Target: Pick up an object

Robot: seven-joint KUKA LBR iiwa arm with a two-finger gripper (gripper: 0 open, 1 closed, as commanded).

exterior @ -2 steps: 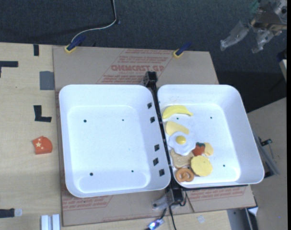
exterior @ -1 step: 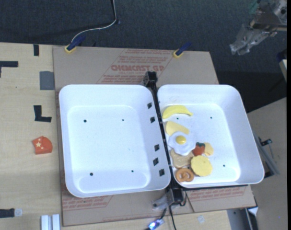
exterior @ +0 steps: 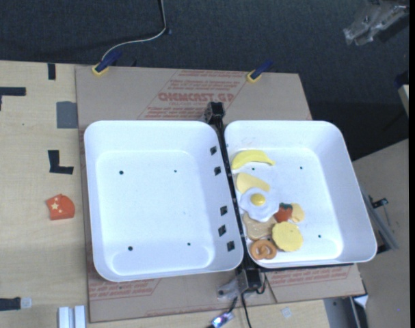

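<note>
The right bin (exterior: 330,183) holds a cluster of toy foods along its left wall. A yellow banana (exterior: 251,159) lies at the top, with a pale yellow wedge (exterior: 251,182) just below it. Under those lie a fried egg (exterior: 257,202), a small red fruit (exterior: 284,212), a round yellow slice (exterior: 287,237) and a brown pretzel-like ring (exterior: 264,250). My gripper (exterior: 375,16) hangs high at the far upper right, well off the bins and over the dark floor, far from all the foods.
The left bin (exterior: 152,200) sits beside the right one, and they meet at a black clip line (exterior: 223,183). An orange-red toy (exterior: 61,207) lies on the bench left of the bins. A cable (exterior: 142,39) runs across the dark floor behind.
</note>
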